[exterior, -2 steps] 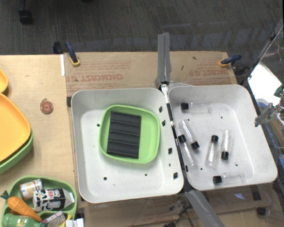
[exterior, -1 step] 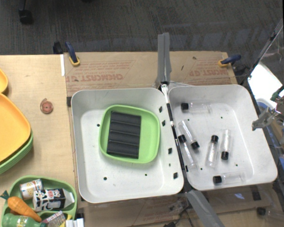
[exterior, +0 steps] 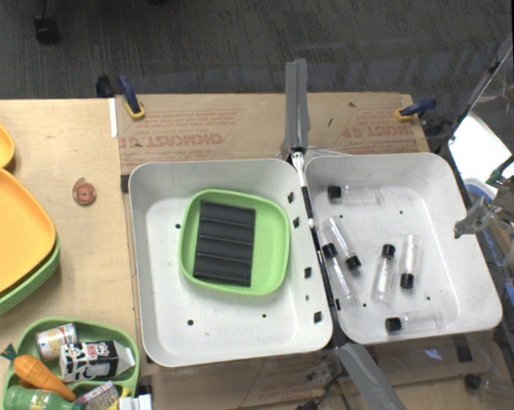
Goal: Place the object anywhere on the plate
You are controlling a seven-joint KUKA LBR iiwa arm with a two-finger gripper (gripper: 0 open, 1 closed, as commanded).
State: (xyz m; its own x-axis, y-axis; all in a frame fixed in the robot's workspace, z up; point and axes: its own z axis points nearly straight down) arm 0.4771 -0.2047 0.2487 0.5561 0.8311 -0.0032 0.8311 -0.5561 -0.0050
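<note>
– Two bins on the surface (exterior: 94, 164), side by side. What sits in the left bin (exterior: 160, 331)?
– One green plate (exterior: 190, 220), square with rounded corners, a little left of the bin's middle. A black ridged block (exterior: 225, 244) lies flat on it, fully inside the plate's rim.
– So the block is on the plate?
– Yes, resting on the plate's floor, slightly tilted against the bin's edges.
– And the right bin (exterior: 443, 192)?
– Several clear tubes (exterior: 383, 275) with black caps, scattered apart on its floor. One lies near the far wall, one near the front wall, and the rest lie around the middle.
– Where is the pincer (exterior: 472, 224)?
– At the right bin's right rim, well apart from the plate and the block. It looks grey and blurred there. I cannot tell whether it is spread or pressed together, and I see nothing in it.
– Anything else?
– Orange plates (exterior: 11, 228) at the far left, stacked on a green one. A green bowl (exterior: 25, 342) of toy food stands at the front left corner. Cardboard (exterior: 237, 128) lies under the bins, clamped at its far edge.
</note>
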